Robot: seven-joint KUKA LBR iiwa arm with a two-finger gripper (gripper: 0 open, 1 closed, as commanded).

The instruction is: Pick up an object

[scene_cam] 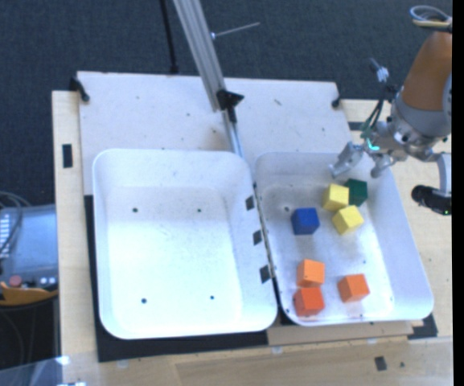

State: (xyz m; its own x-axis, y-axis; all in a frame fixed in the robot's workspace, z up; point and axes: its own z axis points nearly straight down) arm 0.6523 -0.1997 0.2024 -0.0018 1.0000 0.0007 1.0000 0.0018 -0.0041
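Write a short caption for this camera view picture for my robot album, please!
Robot gripper hovers open above the right bin of yellow, green, blue and orange blocks.

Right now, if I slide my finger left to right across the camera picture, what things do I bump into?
Grey control box → left white bin → small blue cube → orange cube nearest the right bin's right wall → grey robot gripper.

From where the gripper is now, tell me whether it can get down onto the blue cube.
Probably yes. The gripper hangs over the far end of the right bin, fingers spread. The blue cube sits apart from the yellow cubes, its top uncovered, with bare floor around it.
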